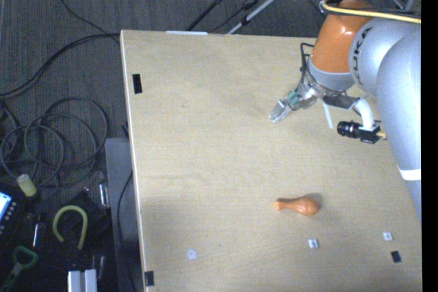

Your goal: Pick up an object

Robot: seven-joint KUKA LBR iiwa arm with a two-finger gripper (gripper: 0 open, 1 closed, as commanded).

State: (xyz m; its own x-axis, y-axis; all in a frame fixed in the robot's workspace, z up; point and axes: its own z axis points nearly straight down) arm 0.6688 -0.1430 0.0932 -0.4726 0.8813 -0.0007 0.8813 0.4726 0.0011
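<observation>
Fingers: state not discernible; my gripper hovers over bare bench, nothing seen between them. Item: orange pear-shaped object, lying at six o'clock, well apart. Step: approach. Next move, I judge: travel toward six, descend over its body.

- Pale tan wooden bench top, matt and smooth, like plywood.
- Small orange pear-shaped object, smooth with a slight sheen, plastic-looking.
- Grey and orange arm casing, glossy and smooth.
- Small silvery metallic gripper, shiny.
- Dark ribbed carpet floor, rough and matt.
</observation>
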